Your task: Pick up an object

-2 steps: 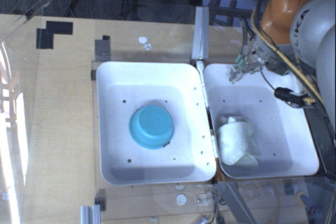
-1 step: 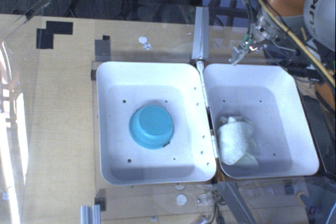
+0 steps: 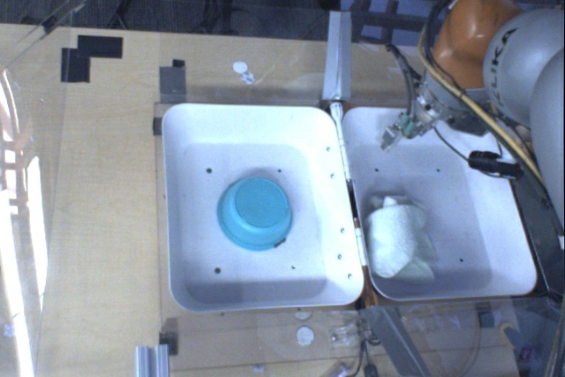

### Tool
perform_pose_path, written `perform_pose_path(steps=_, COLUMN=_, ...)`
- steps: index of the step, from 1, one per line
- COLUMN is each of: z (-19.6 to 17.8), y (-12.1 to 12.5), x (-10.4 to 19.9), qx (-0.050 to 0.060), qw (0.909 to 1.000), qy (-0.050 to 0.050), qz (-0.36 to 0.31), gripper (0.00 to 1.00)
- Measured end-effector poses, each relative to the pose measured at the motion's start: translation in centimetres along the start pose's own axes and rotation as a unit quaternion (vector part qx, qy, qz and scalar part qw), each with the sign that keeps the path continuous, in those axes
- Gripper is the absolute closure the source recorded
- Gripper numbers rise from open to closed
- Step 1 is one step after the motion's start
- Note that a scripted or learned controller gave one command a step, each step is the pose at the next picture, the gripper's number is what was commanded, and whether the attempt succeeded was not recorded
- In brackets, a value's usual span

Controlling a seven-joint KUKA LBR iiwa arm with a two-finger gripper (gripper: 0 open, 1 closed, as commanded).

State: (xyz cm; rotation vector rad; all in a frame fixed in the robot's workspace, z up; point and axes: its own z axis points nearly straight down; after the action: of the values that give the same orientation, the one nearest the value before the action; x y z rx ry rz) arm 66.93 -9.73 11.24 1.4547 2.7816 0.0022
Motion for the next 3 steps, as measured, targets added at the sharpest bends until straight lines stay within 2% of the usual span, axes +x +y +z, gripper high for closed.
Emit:
perform_pose_path(steps=1, z=-8.7, y=-1.2, x=2.0, qx=-0.003, qw=1.0000, qy=-0.002, qz=-0.005, gripper=1.00)
perform_pose_path(steps=2, z=-1.3, y=-0.1, x=-0.2, qx=0.000, qw=0.9999, qy=0.000, qz=-0.014, gripper=1.00)
perform_pose_path(steps=3, z=-10.4, y=1.2, x=3.1, qx=-0.002, qw=0.9975, qy=-0.002, qz=-0.071, gripper=1.00)
